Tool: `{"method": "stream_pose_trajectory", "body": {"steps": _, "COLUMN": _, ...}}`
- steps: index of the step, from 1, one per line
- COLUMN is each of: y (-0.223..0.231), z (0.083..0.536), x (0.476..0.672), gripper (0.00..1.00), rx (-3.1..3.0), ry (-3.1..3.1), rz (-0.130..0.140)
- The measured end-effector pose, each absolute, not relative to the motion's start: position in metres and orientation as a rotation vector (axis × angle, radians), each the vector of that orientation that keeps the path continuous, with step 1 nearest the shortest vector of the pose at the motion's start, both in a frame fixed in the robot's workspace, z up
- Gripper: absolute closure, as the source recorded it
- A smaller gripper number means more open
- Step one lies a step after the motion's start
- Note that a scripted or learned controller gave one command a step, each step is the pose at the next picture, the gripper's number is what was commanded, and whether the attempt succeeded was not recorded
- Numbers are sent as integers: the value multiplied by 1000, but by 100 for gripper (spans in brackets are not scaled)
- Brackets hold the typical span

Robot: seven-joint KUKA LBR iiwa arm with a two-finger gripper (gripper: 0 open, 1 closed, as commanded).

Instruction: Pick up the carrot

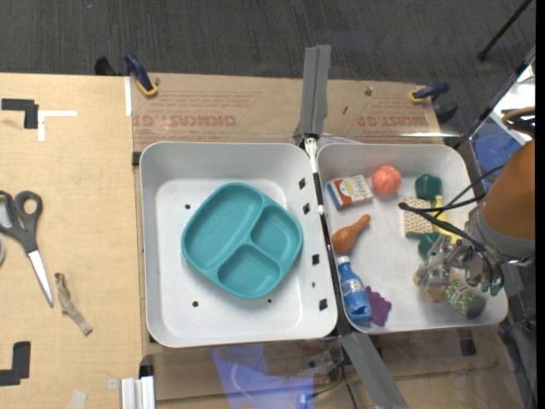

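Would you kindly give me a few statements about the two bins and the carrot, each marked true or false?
1. The carrot lies in the right bin. True.
2. The teal divided plate sits in the right bin. False: it is in the left bin.
3. The gripper is over the carrot. False: it is near the right bin's far right side, apart from the carrot.
4. Scissors lie on the bench left of both bins. True.

One fixed camera hangs above the desk (68, 186) and looks down at a slant, far enough off to take in both white bins: the left bin (157, 254) and the right bin (387, 156), side by side. The dark floor (255, 15) lies along the far edge.
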State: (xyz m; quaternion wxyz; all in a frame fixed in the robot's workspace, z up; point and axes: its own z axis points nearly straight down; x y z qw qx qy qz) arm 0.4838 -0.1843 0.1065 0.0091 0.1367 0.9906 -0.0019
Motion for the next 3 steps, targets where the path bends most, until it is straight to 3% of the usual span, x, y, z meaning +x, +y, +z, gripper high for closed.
{"method": "stream_pose_trajectory", "body": {"steps": 1, "y": -179, "z": 275, "x": 509, "gripper": 100, "rx": 635, "ry": 3074, "rz": -1}}
{"method": "stream_pose_trajectory", "body": {"steps": 2, "y": -222, "z": 203, "x": 478, "gripper": 100, "rx": 731, "ry": 3054, "rz": -1}}
{"method": "stream_pose_trajectory", "body": {"steps": 3, "y": -160, "z": 191, "x": 478, "gripper": 100, "rx": 1032, "ry": 2967, "rz": 0}}
